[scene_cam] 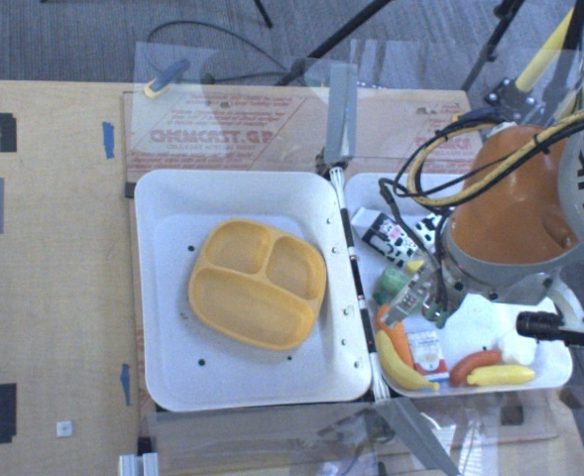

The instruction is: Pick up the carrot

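The carrot [399, 343], probably a light, stiff, smooth toy best pinched across its middle, lies against the right bin's [554, 370] left wall beside a banana [399, 365], just below the gripper [417, 300], whose jaws' state cannot be told here.

The pale wooden worktop [54, 296] carries two shallow white plastic bins side by side, the left bin [163, 296] touching the right bin [559, 365], plus blue tape strips [108, 139].
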`<state>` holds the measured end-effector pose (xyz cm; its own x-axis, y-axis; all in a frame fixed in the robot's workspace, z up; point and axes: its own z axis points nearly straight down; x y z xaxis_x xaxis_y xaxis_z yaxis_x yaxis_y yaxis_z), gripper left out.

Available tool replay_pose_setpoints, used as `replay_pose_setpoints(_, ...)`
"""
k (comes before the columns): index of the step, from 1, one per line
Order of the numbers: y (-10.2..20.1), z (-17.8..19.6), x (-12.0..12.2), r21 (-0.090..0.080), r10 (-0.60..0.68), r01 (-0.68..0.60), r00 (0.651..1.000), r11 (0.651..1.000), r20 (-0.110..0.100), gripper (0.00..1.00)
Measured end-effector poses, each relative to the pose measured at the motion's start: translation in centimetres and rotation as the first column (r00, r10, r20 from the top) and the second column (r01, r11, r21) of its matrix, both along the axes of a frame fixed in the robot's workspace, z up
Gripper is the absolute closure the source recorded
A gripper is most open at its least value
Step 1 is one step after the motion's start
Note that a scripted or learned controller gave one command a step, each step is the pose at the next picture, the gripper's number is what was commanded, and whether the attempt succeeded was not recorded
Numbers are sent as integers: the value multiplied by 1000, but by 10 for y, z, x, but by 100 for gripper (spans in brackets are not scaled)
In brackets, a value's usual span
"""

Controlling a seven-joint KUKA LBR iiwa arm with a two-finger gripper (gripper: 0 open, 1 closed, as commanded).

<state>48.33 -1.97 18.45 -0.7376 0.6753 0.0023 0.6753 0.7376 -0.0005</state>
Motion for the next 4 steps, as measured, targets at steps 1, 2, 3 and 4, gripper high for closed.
replay_pose_setpoints(1,-7,80,17,-1,-13,13,1000,1000,6,100)
replay_pose_setpoints(2,1,217,-3,-2,-4,4,1000,1000,6,100)
replay_pose_setpoints(3,2,129,5,-2,274,-274,962,962,5,100)
replay_pose_setpoints(4,26,0,-3,-1,427,-427,904,904,5,100)
